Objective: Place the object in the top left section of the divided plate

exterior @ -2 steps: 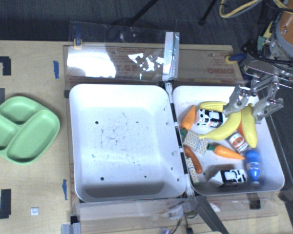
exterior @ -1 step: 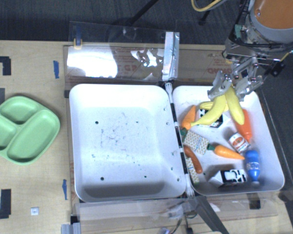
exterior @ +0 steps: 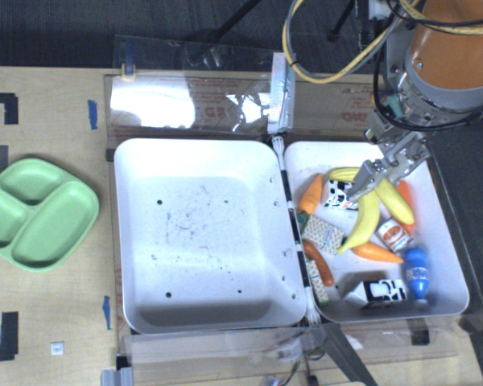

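Pale green divided plate (exterior: 39,214), three sections, lying flat on the table well left of the left white bin (exterior: 133,215), two small sections at its top, one long section below

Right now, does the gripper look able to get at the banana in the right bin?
Probably yes. The gripper hangs right over the top end of the banana, which lies on top of the other items in the right bin, with nothing covering it. A carrot and a blue bottle crowd its lower end.
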### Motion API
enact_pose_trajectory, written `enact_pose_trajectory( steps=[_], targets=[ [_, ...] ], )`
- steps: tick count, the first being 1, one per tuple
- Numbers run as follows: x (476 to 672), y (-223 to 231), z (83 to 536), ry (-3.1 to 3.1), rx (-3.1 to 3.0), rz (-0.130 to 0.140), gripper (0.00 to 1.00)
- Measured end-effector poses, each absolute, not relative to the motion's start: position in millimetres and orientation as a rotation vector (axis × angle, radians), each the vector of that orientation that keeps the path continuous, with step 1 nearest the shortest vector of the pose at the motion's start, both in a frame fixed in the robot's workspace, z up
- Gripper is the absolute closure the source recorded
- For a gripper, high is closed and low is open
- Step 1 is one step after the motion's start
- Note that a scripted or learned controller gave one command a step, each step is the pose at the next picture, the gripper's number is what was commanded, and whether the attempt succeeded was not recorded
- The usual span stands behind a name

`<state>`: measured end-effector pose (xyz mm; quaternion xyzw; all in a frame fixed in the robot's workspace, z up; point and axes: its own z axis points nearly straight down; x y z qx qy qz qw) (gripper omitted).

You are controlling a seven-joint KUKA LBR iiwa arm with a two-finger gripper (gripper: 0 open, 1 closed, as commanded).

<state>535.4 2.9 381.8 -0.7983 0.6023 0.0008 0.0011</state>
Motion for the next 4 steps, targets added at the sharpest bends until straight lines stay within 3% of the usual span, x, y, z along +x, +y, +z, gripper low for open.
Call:
enact_pose_trajectory(
  steps=[1, 2, 3, 4],
  targets=[
    [479.6, 80, 311, 1.814, -2.56, 0.001, 1.0],
    [479.9, 59, 367, 1.011, -2.97, 0.0, 1.0],
    [503.1, 126, 242, 0.524, -3.096, 0.006, 1.0],
    [535.1, 190, 320, 0.592, -3.081, 0.003, 1.0]
  ],
)
